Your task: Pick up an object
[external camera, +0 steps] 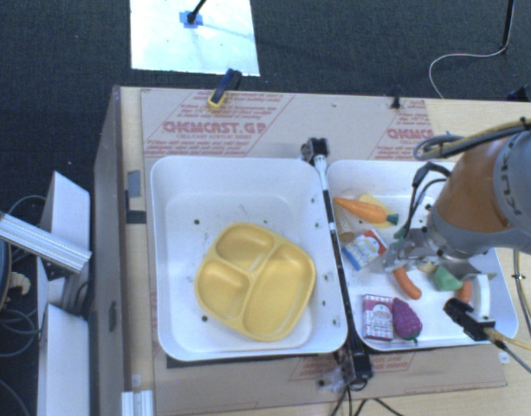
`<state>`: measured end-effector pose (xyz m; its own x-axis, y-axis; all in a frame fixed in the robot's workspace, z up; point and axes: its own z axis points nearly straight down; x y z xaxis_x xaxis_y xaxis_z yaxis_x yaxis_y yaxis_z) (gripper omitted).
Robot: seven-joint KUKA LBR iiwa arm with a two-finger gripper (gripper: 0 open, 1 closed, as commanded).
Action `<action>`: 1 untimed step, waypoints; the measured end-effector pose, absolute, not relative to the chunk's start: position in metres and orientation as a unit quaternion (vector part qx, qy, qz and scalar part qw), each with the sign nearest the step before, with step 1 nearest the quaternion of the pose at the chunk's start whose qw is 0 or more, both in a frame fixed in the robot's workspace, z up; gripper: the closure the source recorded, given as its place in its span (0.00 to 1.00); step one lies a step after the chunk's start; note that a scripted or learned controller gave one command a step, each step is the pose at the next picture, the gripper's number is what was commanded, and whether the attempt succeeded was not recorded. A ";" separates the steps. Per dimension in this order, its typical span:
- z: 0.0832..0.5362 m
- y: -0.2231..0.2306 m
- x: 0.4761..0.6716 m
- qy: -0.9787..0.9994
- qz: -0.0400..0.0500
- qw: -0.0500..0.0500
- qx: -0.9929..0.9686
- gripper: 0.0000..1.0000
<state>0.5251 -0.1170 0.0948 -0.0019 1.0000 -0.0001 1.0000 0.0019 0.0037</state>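
Nearest me, at the right bin's [508, 315] front, a maroon packet [378, 316] lies beside a purple fruit [407, 318]. My arm [490, 198] comes in from the right and bends down over this bin, its grey body covering the right part. I see the hand [402, 254] low near the bin's middle, just above a small orange carrot [407, 283]; I cannot tell whether it is open or closed, or gripping anything. Just left of it sits a white and blue packet [364, 250]. Farther back lies a bigger carrot [361, 207]. Close to the wrist rests a green piece [446, 277]. 1 yellow tray [255, 280] with 3 compartments lies in the left bin [187, 189] on the bench [274, 115].
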 end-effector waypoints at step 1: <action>0.185 -0.055 0.587 0.709 0.002 0.001 0.706 1.00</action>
